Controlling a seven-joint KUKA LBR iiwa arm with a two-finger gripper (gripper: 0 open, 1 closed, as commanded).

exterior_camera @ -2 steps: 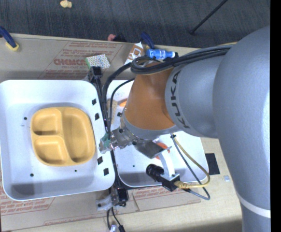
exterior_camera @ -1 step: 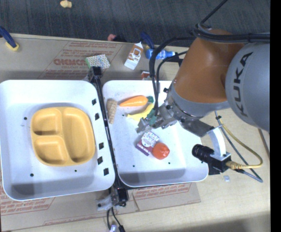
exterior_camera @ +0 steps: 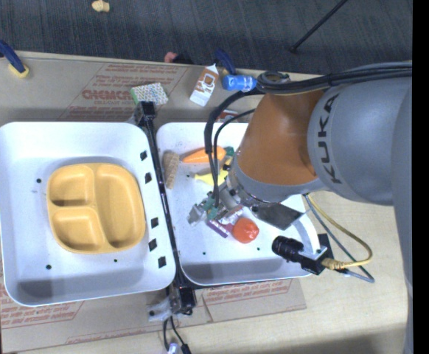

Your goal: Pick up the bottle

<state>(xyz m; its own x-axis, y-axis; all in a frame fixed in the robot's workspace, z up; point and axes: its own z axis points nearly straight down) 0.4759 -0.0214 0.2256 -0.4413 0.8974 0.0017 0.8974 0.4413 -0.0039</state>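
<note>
Where the grey and orange arm [exterior_camera: 303,142] reaches into the right bin [exterior_camera: 222,268], its gripper [exterior_camera: 213,211] hangs low over a clutter of small items; whether its fingers are apart cannot be told. No bottle can be picked out with confidence, so its long axis and heading cannot be told. The left bin [exterior_camera: 15,198] holds a yellow divided tray [exterior_camera: 95,206].
</note>
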